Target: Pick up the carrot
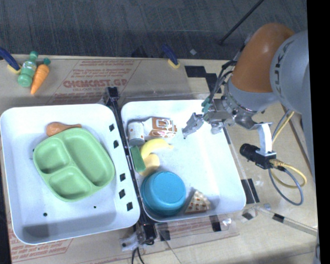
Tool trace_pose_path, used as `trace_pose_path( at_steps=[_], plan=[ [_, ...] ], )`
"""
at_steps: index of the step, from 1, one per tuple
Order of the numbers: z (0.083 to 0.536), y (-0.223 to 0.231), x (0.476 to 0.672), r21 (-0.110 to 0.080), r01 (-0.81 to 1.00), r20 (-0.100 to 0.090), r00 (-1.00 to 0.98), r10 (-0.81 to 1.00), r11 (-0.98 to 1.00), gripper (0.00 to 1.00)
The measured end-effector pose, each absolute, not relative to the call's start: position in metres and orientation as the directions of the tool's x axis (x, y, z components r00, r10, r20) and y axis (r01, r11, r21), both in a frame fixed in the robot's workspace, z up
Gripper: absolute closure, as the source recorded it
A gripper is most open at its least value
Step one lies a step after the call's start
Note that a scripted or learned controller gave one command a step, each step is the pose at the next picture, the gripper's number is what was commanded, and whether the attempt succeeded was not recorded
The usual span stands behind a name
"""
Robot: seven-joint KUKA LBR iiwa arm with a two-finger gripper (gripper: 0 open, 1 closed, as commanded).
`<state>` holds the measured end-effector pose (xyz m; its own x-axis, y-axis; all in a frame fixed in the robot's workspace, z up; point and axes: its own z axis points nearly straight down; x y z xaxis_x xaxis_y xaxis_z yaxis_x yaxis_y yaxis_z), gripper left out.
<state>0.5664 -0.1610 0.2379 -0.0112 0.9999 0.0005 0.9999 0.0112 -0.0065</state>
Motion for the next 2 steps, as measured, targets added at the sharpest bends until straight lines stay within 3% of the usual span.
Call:
trace_pose_path(
  at_steps=[1,2],
  plan=[
    [0.090,-0.102,0.527,-0.008,0.990,0.002,-0.140,0.990,0.140,0.00],
    [0.102,-0.103,0.530,-0.003,0.989,-0.002,-0.148,0.989,0.148,1.00]
  ],
)
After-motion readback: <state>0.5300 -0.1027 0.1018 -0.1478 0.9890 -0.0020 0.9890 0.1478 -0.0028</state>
